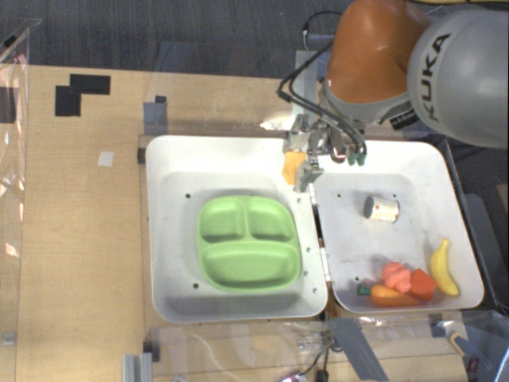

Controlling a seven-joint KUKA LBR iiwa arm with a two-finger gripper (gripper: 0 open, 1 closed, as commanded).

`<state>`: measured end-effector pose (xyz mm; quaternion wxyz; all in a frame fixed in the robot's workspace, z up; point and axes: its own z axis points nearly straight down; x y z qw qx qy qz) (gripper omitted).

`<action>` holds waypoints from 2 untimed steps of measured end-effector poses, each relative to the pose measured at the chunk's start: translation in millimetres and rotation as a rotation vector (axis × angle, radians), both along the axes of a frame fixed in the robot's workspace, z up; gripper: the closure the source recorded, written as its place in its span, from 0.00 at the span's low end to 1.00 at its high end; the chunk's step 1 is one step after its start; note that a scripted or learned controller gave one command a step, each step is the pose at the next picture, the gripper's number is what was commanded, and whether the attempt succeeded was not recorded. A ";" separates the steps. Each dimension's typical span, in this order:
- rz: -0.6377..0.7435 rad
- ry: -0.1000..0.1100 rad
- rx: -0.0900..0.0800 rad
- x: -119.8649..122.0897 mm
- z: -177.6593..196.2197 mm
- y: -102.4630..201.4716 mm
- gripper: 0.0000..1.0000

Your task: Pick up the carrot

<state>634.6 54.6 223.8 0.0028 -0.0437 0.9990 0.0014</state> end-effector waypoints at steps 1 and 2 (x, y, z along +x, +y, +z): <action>-0.223 -0.001 0.001 36.0 -24.6 -27.5 1.00; -0.025 -0.001 0.000 30.2 -2.5 16.0 1.00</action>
